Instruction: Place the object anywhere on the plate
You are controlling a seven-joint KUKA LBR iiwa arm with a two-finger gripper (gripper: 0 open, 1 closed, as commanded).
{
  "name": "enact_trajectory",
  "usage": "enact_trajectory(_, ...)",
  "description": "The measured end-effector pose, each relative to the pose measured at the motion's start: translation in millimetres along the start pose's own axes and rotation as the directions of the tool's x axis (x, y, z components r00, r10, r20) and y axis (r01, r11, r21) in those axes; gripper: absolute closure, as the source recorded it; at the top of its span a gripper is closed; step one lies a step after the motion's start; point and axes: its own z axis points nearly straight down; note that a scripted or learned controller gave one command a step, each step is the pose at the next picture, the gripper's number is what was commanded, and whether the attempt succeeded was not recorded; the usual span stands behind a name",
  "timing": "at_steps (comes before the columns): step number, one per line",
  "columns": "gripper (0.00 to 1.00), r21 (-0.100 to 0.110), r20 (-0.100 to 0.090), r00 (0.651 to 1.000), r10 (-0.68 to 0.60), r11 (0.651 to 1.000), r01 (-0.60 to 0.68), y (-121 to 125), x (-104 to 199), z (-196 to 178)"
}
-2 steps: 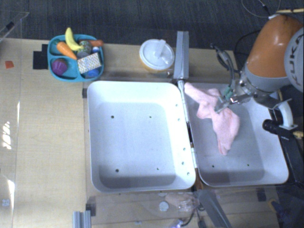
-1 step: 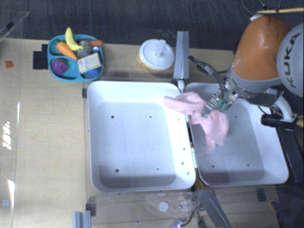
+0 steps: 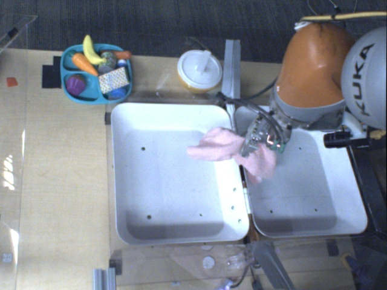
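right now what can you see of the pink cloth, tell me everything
The pink cloth looks soft and crumpled, like thin fabric. It drapes across the divide between the left bin and the right bin, one end spread leftward, the other hanging down on the right. The gripper is on its middle, apparently pinching it.

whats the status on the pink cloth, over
Pincer over the seam between the bins. Pink cloth draped at the pincer, spread across left bin and right bin. No plate inside the bins.
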Motion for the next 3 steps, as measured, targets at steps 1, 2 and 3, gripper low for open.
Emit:
enact_trajectory(1, 1.00, -0.002, 0.001, 0.921, -0.389, 0.921, 0.389, 39, 22, 8)
enact_trajectory(2, 1.00, -0.002, -0.002, 0.915, -0.404, 0.915, 0.404, 89, 54, 14)
enact_trajectory(3, 1.00, -0.002, -0.003, 0.915, -0.403, 0.915, 0.403, 127, 89, 14)
